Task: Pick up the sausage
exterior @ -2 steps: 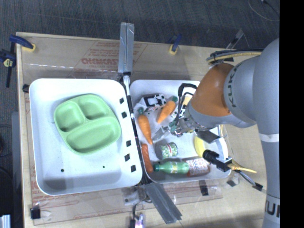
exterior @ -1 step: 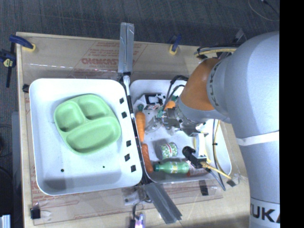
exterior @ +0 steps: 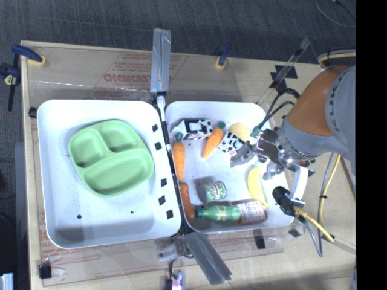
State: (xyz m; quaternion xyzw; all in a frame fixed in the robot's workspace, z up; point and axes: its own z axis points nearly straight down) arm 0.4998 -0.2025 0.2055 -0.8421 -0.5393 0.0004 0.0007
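One hand [exterior: 247, 154] above right bin [exterior: 199, 111]

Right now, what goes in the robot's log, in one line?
gripper: over right bin, near banana | sausage: by left wall, untouched | green plate: left bin

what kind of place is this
Probably a robot lab test bench, not a kitchen: two white bins clamped to a wooden bench, toy food like a carrot, and a robot arm.

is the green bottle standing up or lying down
Lying down: the green bottle rests on its side along the near wall of the right bin, its length running left to right.
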